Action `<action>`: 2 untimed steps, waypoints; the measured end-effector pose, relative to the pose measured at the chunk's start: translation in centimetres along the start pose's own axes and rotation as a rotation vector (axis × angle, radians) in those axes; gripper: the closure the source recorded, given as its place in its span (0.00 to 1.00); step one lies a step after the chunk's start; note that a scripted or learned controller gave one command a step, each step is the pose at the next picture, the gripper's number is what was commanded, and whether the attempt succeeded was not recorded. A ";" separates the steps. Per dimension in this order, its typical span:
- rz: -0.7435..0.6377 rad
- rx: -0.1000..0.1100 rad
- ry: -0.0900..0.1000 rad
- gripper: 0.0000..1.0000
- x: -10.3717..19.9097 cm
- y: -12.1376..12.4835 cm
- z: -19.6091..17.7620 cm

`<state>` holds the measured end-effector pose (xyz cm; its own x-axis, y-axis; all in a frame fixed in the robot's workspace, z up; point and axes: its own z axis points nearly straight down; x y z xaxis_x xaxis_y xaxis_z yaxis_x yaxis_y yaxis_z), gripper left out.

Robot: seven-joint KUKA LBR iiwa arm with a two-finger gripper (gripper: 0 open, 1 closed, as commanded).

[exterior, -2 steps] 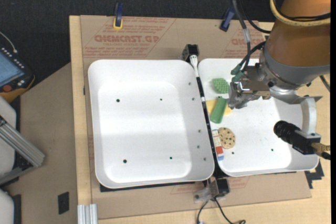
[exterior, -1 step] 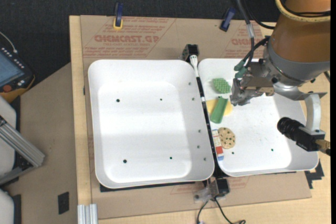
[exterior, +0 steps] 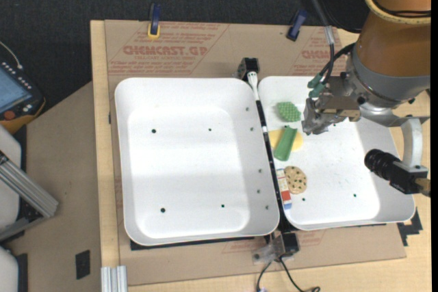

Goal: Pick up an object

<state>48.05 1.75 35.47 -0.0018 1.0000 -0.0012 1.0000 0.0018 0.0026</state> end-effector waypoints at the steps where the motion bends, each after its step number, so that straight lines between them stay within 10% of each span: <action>1: -0.001 0.001 0.001 1.00 2.9 3.2 2.1; 2: 0.001 -0.003 0.000 1.00 2.7 3.1 0.9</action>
<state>51.15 4.48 34.58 -0.0012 1.0000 -0.0009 1.0000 0.0012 0.0051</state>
